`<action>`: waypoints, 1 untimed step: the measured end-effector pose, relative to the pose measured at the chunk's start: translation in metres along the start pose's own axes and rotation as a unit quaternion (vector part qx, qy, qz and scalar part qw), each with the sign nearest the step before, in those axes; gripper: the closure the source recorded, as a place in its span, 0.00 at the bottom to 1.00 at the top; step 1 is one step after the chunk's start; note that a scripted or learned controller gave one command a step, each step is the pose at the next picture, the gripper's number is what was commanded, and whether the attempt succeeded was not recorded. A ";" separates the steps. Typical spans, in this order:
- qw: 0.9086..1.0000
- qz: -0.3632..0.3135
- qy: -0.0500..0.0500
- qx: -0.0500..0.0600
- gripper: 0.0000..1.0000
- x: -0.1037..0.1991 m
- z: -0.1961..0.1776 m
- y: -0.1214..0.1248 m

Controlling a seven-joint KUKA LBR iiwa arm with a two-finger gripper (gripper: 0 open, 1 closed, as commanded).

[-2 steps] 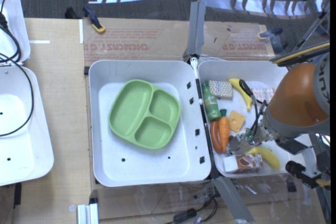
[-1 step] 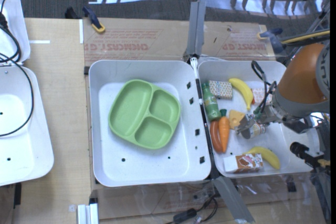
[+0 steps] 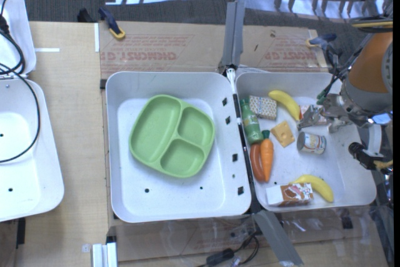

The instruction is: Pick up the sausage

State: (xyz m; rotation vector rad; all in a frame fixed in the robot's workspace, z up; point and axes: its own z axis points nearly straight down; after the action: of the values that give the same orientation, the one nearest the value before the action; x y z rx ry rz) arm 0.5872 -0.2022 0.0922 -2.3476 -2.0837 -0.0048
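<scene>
Camera view: the sausage (image 3: 254, 167) lies by the left wall of the right bin (image 3: 350, 196), just beside the carrot (image 3: 267, 158); the claw (image 3: 320, 115) is near the can (image 3: 311, 142), grip state indeterminable.

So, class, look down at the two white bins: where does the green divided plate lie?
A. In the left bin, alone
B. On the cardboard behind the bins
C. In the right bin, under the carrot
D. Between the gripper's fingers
A: the green divided plate lies flat in the left bin, while the carrot and the two bananas lie in the right bin.
</scene>
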 end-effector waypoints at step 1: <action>0.998 0.063 -0.003 0.000 0.00 0.030 0.000 0.068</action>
State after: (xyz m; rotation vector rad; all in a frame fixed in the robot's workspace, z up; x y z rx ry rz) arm 0.6586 -0.1810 0.0928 -2.4772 -1.9344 0.0025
